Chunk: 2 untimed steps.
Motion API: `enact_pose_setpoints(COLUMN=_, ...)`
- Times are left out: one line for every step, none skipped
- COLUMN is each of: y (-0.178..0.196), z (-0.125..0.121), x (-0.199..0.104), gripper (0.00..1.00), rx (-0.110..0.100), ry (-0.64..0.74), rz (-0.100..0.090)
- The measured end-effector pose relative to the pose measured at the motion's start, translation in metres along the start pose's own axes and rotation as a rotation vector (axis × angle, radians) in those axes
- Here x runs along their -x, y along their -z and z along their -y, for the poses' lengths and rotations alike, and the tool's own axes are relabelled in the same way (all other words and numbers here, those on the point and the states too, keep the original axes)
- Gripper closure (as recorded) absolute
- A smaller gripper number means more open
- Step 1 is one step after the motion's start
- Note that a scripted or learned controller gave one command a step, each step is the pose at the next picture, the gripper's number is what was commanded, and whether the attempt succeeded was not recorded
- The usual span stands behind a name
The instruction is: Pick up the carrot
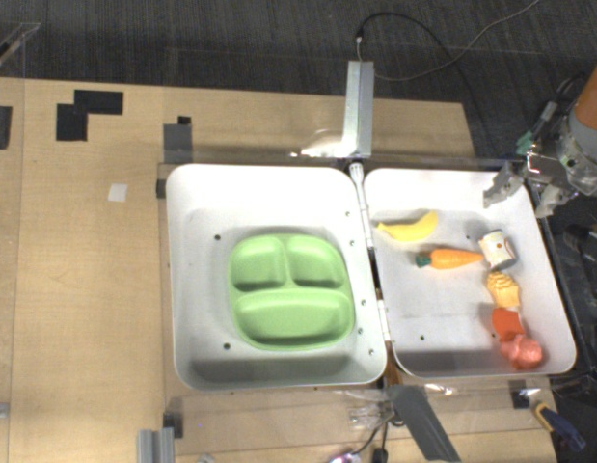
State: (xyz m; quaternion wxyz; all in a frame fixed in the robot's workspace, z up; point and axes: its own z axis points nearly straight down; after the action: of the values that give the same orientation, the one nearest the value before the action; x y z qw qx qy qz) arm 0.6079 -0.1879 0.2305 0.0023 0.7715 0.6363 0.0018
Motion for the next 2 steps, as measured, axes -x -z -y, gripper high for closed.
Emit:
enact_pose_setpoints(y=-0.132, z=0.065, x=-0.015, gripper=0.00, rx=-0.003, ry=0.192, rz=-0.002)
enact_pose_setpoints(y=-0.141, z=0.020, x=-0.057, gripper=0.00, rx=0.006, ry=0.011, rz=-0.002)
